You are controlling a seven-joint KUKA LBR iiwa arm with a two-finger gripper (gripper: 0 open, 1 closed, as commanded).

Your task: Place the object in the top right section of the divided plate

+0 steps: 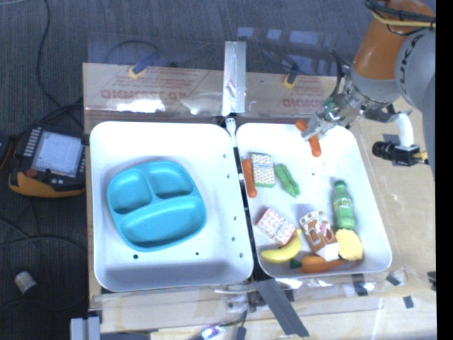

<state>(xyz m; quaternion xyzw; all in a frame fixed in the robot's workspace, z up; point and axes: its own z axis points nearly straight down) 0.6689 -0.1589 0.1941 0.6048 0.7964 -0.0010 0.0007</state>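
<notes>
Claw: my claw (316,134) hangs over the far edge of the right bin; an orange piece (315,146) juts down from its tip, and another orange bit (301,125) shows on its left side. I think the orange piece is pinched between my fingers, though at this distance the view is too coarse to be sure.
Arm: my arm (386,41) reaches in from the upper right, its orange band above the grey wrist.
Desk: the desk (170,91) carries both white bins side by side, touching along the middle.
Left bin: the left bin (113,261) holds the blue divided plate (156,204), tilted a little, with two small sections on its far side and one large one nearer.
Top right section: the plate's top right section (170,180) is bare blue.
Right bin: the right bin (368,190) holds the clutter of toy food.
Green bottle: a green bottle (342,205) lies along the right side, above a yellow lump (349,245).
Banana: a banana (281,251) curves along the near wall, beside a small orange item (313,263).
Boxes: a patterned box (262,170) sits near the middle divider, a red checked one (274,225) lower down, a red and white carton (318,231) to its right.
Green pod: a green pod (287,179) lies just right of the patterned box.
Carrot stick: a thin orange stick (249,178) lies along the divider.
</notes>
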